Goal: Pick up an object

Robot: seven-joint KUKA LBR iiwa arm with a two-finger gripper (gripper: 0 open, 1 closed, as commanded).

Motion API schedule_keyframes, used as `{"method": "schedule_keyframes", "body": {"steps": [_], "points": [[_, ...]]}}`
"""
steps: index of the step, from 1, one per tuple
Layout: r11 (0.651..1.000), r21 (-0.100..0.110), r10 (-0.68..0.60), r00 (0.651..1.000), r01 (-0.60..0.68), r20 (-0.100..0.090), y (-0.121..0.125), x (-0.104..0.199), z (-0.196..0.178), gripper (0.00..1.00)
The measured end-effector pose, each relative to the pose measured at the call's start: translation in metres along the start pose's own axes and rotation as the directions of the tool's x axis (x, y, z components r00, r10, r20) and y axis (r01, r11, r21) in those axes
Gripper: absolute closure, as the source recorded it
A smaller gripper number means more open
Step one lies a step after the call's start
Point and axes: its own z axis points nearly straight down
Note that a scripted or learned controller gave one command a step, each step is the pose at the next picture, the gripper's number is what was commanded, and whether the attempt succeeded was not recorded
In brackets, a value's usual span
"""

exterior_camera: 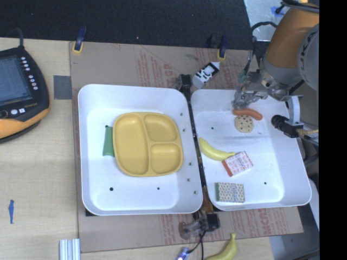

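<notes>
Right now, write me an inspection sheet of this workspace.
Surface: wooden bench with cardboard sheet under two white bins.
Job's things: right bin holds hot dog, cookie, banana, red-and-white packet, green packet.
Clutter: left bin holds yellow divided plate over a green item; second banana outside the bins.
Grippers: gripper low above the hot dog.
Cables: wires at the front edge.
Surroundings: teach pendant at left; blue clamps on the cardboard.
</notes>
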Motion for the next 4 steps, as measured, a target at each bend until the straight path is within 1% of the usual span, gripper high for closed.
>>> {"method": "schedule_keyframes", "body": {"steps": [1, 2, 3, 4], "points": [[1.0, 0.001, 0.0, 1.0, 0.0, 0.0, 0.0, 0.0, 0.0, 0.0], [1.0, 0.0, -0.002, 1.0, 0.002, 0.004, 0.0, -0.024, 0.07, 0.0], [1.0, 0.003, -0.001, 1.0, 0.001, 0.002, -0.166, -0.049, 0.014, 0.0], [1.0, 0.002, -0.004, 1.0, 0.004, 0.001, -0.141, 0.002, -0.025, 0.0]]}}
